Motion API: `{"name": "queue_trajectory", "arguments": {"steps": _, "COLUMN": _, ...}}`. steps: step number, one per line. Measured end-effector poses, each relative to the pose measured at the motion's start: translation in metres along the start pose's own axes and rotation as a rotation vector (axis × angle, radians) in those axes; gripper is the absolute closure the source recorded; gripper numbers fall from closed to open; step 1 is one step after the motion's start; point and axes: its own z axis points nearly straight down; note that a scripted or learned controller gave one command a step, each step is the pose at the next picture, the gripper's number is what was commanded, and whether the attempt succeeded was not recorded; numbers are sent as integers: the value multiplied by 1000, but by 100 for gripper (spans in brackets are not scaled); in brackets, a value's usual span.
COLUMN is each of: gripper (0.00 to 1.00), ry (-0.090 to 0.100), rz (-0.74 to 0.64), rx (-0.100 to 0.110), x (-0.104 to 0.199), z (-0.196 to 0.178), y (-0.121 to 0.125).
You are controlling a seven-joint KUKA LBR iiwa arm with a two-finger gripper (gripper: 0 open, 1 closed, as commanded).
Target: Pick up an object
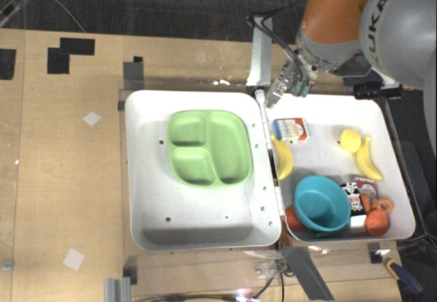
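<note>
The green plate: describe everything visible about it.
The green plate is light green, looks like smooth plastic, and has rounded corners and three compartments: two small ones on the left, one long one on the right. It lies flat and right side up, slightly turned, near the middle of the left bin. Nothing lies in it, and only the bin floor touches it.

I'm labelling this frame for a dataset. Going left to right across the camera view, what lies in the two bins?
Green divided plate → banana against the divider → small carton → teal bowl → lemon → second banana. The small items clustered at the right bin's near corner overlap, so I leave them out.
</note>
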Motion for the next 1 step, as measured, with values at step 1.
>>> {"name": "queue_trajectory", "arguments": {"steps": 1, "gripper": 100, "ry": -2, "rz": 129, "rx": 3, "x": 2, "z": -9, "y": -29}}
